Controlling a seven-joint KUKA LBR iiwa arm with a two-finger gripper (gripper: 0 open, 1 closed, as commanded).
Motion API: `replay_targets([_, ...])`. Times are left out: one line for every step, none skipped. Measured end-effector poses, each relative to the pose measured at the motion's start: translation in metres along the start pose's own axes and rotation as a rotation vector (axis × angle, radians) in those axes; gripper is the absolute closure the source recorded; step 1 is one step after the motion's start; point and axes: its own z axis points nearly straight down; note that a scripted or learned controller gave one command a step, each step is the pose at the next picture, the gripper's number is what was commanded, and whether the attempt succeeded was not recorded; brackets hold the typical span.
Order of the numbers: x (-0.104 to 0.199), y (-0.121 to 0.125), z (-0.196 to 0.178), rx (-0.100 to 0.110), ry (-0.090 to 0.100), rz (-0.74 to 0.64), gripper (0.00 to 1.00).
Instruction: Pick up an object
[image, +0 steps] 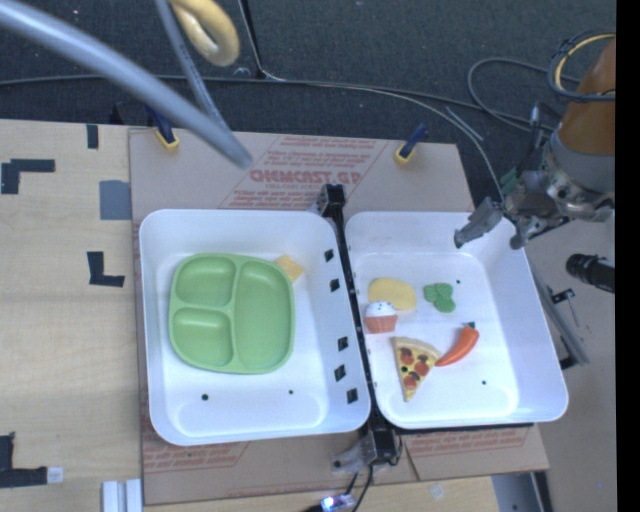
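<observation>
Fingers (497, 225) stand spread apart, holding nothing, over the right bin's (520, 300) upper right rim; the green broccoli (438, 295) lies near, below-left of them.

Green tray (232, 312), white bins (160, 300), orange pepper (459, 347).

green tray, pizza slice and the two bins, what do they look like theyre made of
Green tray: looks like moulded plastic, matte, one even colour with rounded compartment walls. Pizza slice: probably toy plastic or rubber; flat colours, dots for toppings, too small to tell the finish. Left bin and right bin: seemingly thin white plastic, smooth with soft rounded rims.
</observation>
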Motion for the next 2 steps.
replay_targets([0.001, 0.002, -0.008, -0.012, -0.003, -0.003, 0.0])
replay_targets([-0.002, -0.001, 0.037, -0.008, -0.003, -0.003, 0.0])
